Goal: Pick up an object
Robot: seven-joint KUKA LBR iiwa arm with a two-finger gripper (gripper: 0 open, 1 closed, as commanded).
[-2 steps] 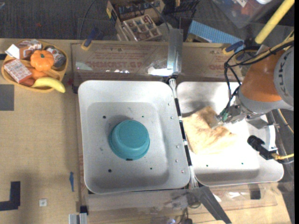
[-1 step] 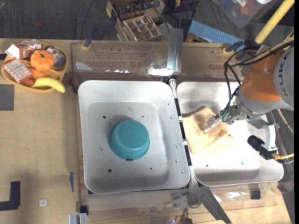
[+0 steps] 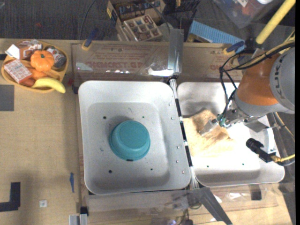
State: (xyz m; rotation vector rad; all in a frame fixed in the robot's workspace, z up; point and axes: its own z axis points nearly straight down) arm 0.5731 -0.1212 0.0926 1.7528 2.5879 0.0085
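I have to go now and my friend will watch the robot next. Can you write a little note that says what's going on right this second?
Gripper: low in the right bin, at the edge of the tan cloth-like thing; I can't tell if it is open or shut.
Things: the tan thing lies in the right bin near the wall between the bins. A teal bowl sits upside down in the middle of the left bin.
Done: nothing visibly lifted yet.
Left: grab one object and raise it.
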